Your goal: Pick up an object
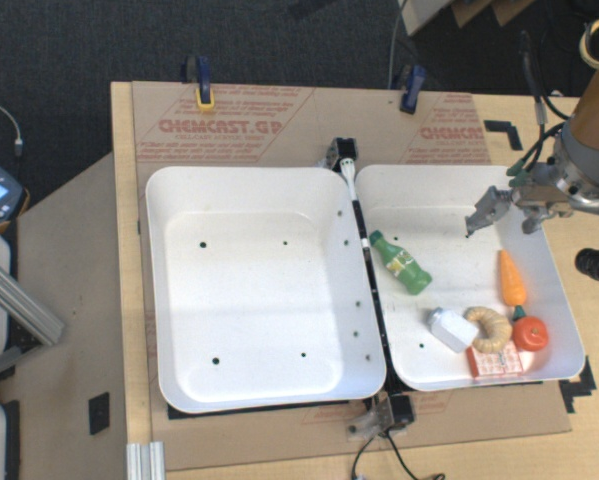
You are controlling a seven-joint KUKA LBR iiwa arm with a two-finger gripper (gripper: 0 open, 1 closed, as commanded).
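My gripper (501,222) hangs over the back right part of the right bin (449,183), open, with nothing between its fingers. A green bottle (401,264) lies in that bin to the gripper's lower left. An orange carrot (513,278) lies just in front of the gripper. At the bin's front right corner sit a red tomato (531,335), a tan ring-shaped pastry (490,326), a small white bottle (447,329) and a red-and-white box (499,364), packed close together.
The left bin (169,268) stands beside the right one, with a black divider strip (364,258) between them. Two blue clamps (201,76) (412,86) grip the cardboard board's back edge. Cables run down to the arm at the top right.
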